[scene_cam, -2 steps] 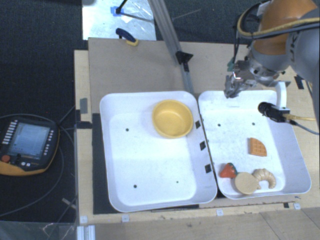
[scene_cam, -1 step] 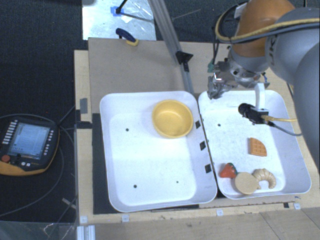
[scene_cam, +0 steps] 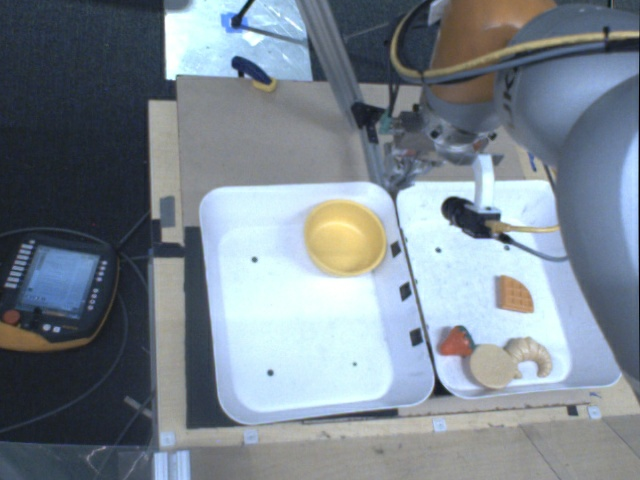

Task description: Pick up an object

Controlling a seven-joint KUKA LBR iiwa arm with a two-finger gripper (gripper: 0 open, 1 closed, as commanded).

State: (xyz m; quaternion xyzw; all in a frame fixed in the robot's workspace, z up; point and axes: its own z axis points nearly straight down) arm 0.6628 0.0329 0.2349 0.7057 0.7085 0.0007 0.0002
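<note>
A grey robot arm with an orange band reaches in from the right. Its gripper [scene_cam: 405, 173] hangs over the top edge where two white bins meet; whether it is open or closed cannot be told. A yellow bowl [scene_cam: 345, 236] sits in the left bin [scene_cam: 260, 368]. The right bin [scene_cam: 590, 368] holds a waffle [scene_cam: 514, 295], strawberry [scene_cam: 457, 341], round biscuit [scene_cam: 493, 366] and croissant [scene_cam: 530, 354]. No readable writing.
</note>
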